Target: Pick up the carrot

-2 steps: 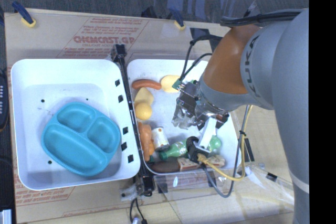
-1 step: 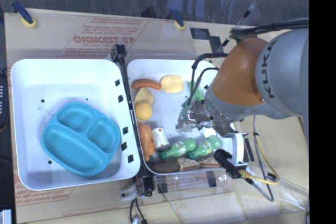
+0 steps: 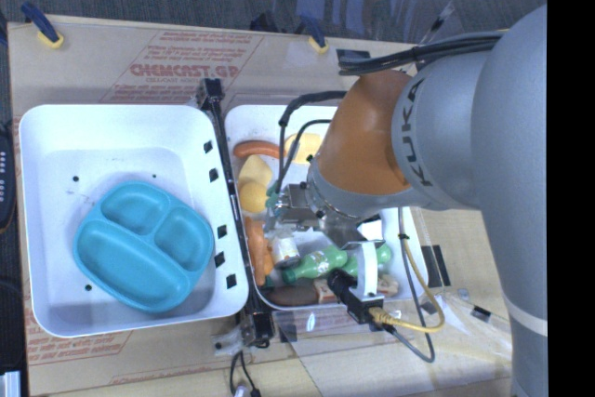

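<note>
- I see the arm (image 3: pixel 446 125) reaching in from the right, its grey body and orange band covering much of the right bin (image 3: pixel 244 118).
- The gripper (image 3: pixel 284 217) sits low over the left part of that bin, amid the clutter; I cannot tell how its claw stands, since the wrist and cables hide it.
- The carrot (image 3: pixel 257 248) lies along the right bin's left wall, long and orange, just to the left of the gripper and running toward the near edge.
- Above the carrot I see a yellow fruit (image 3: pixel 252 181), pale and rounded, and beyond that a sausage (image 3: pixel 255 149) lying crosswise near the far wall.
- A green bottle (image 3: pixel 316 267) lies on its side near the bin's near end, close to the carrot's lower tip.
- The left bin (image 3: pixel 56 135) holds a blue divided plate (image 3: pixel 141 243), lying flat, well apart from the gripper.
- Both bins rest on a brown board (image 3: pixel 139 70) printed with red lettering.
</note>
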Motion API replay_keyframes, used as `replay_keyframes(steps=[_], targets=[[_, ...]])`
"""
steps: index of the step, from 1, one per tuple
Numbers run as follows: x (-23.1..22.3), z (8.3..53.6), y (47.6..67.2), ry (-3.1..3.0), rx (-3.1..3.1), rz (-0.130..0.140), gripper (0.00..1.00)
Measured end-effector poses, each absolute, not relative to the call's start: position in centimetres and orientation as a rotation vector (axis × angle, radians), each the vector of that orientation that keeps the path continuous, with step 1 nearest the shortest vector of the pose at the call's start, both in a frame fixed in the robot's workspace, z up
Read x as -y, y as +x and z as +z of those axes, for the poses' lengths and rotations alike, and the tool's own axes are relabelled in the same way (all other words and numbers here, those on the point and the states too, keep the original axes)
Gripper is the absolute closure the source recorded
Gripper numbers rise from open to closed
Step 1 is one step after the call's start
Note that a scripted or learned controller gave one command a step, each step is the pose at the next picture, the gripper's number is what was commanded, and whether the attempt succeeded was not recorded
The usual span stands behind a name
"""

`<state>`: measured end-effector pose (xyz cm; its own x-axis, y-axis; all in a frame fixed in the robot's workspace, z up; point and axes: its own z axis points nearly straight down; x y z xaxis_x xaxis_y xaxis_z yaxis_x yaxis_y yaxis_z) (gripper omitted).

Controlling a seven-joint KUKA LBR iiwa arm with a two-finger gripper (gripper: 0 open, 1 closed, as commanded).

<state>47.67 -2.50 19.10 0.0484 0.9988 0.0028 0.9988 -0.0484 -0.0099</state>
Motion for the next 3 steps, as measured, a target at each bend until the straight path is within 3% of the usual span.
replay_keyframes(steps=[1, 2, 3], targets=[[-8.7, 19.1, 48.6, -2.222, 2.21, 0.007, 1.0], [-8.2, 19.1, 48.7, -2.235, 2.203, 0.009, 0.0], [-15.0, 15.2, 53.2, -2.17, 2.261, 0.017, 0.0]])
